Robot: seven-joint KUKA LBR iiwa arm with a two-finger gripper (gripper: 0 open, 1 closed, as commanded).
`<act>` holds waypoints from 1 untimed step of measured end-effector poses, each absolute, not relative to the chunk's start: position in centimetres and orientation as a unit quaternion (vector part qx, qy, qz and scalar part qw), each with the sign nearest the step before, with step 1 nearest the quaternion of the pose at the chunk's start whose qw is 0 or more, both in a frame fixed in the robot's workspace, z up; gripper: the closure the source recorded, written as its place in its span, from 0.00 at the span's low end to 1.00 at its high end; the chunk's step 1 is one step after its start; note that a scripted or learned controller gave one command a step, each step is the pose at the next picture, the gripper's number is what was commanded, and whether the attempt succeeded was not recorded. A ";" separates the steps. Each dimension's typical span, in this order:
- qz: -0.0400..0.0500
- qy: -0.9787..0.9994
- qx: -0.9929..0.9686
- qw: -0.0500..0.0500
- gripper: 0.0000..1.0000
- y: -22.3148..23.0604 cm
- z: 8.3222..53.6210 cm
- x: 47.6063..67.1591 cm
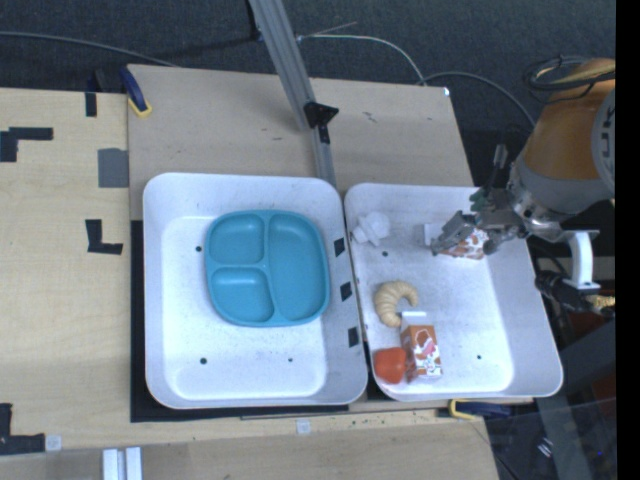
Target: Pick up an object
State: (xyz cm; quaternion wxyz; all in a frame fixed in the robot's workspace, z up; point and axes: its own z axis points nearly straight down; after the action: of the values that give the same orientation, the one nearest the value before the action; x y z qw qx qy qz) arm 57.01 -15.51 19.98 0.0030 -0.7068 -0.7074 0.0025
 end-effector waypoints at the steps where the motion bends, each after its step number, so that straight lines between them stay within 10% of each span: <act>1: 0.002 -0.707 -0.707 0.002 0.00 -15.5 15.6 56.6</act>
State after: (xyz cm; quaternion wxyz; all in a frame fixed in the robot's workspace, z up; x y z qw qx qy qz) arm 56.63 -15.50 15.57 0.0023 -0.7067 -0.7075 0.0022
